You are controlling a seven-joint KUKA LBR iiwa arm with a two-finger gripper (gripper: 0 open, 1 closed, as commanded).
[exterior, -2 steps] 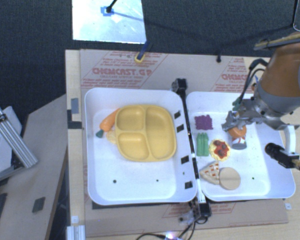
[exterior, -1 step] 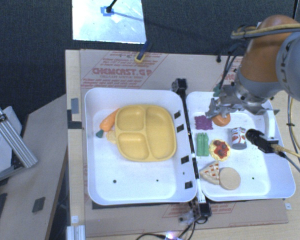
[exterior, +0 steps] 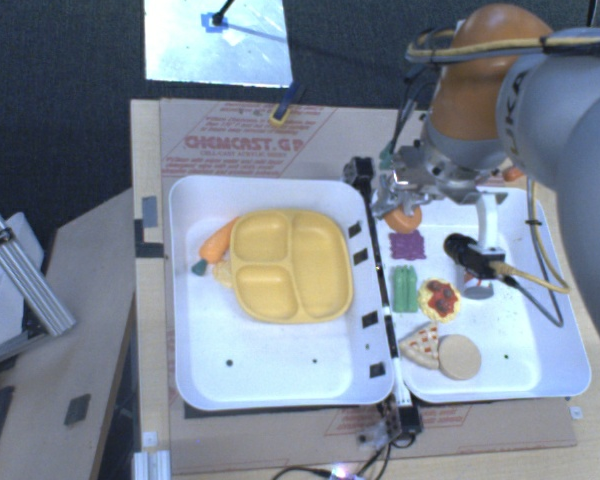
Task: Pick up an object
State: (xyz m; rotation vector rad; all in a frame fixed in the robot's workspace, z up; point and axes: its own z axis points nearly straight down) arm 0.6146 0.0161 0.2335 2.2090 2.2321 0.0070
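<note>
The gripper (exterior: 400,196) hangs over the right bin (exterior: 550,353), just above an orange toy (exterior: 404,218) near its back corner; whether its fingers are spread cannot be told. So close to the wall, a grab may slip.

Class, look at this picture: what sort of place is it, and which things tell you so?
Probably a robotics lab test bench: a robot arm reaches over two white bins, which hold toy food such as a pizza slice and a yellow divided plate.
</note>
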